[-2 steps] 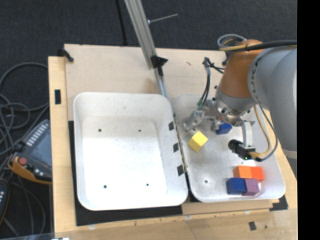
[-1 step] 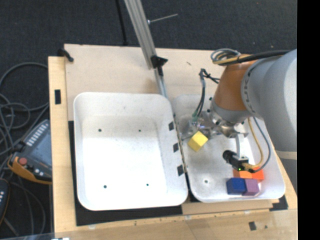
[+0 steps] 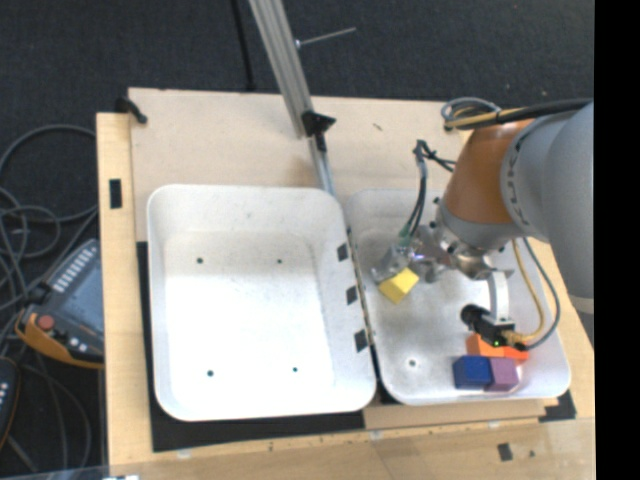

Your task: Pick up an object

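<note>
Jaws: cannot tell whether apart or together. The gripper (image 3: 393, 266) tip is a small grey-metal blur against the white bin floor, and no object is plainly clamped in it.
Arm: grey KUKA arm (image 3: 545, 183) with an orange band, reaching in from the right. The wrist points down over the upper left part of the right bin.
Left bin (image 3: 170, 218): shallow, white, beside the right bin. It lies well apart from where the gripper is working.
Right bin (image 3: 425, 343): holds every loose object noted below.
Blue block (image 3: 472, 371): lower right corner of the right bin, touching the purple block on its right side. Well apart from the gripper.
Yellow block (image 3: 400, 286): near the right bin's left wall, just beside the gripper tip. Judged to be the pick target, as it is the nearest object by far.
Purple block (image 3: 505, 373): same corner, against the blue block.
Orange piece (image 3: 508, 348): small, just above the blue and purple pair. Shape too unclear to name further.
Relation: the yellow block lies on the lower side of the gripper tip in the camera view and slightly to its right. Whether the two touch or stand a little apart cannot be told. The block looks about cubic and sits turned corner-on to the bin walls, so it offers no long axis.
Next move (judgement): any grasp depends on the tip being centred over the block rather than at its upper edge. An offset closure would likely push the block toward the bin wall instead of seating it.
</note>
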Available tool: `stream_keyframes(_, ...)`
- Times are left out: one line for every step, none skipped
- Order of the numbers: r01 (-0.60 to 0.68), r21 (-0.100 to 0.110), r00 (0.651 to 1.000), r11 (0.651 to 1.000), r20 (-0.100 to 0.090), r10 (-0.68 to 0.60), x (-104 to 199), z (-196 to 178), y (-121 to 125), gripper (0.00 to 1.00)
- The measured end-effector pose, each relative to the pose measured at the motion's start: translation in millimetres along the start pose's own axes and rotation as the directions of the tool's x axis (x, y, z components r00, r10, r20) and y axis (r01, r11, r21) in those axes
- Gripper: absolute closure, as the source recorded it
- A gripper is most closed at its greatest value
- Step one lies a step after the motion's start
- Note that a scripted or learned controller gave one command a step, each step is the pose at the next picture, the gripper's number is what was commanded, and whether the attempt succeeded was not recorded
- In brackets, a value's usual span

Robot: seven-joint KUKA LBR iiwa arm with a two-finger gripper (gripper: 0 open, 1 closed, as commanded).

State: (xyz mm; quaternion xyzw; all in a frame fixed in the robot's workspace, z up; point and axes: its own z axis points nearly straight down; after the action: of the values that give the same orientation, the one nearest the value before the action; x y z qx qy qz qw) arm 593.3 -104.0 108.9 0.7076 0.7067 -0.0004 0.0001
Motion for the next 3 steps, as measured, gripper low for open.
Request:
stream_keyframes(-0.006,-0.003,1.000,1.000,-0.002,0.006,0.0,-10.2,1.1,1.00)
stream_keyframes(-0.009,-0.003,1.000,1.000,-0.002,0.009,0.2,-9.8,1.0,0.00)
stream_keyframes(-0.009,-0.004,1.000,1.000,-0.002,0.009,0.3,-9.9,1.1,0.00)
